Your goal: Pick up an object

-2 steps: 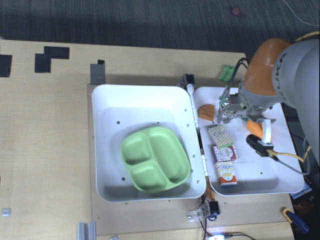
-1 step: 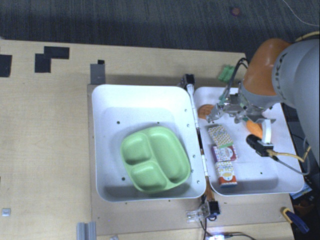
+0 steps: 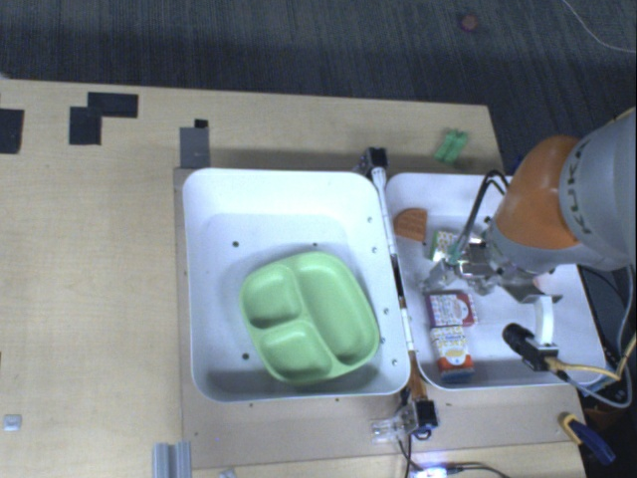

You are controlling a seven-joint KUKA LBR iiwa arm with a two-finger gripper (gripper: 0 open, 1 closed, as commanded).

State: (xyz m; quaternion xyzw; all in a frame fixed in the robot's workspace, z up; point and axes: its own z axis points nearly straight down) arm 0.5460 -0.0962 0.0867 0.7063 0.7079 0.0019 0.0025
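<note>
Hovering tool (image 3: pixel 450 267) above pouch (image 3: pixel 450 329)

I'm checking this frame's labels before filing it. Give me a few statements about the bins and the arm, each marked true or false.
1. A green divided plate lies in the left bin. True.
2. The arm's gripper is over the left bin. False: it is over the right bin.
3. A red and white pouch lies in the right bin. True.
4. The brown item lies in the left bin. False: it lies in the right bin.
</note>
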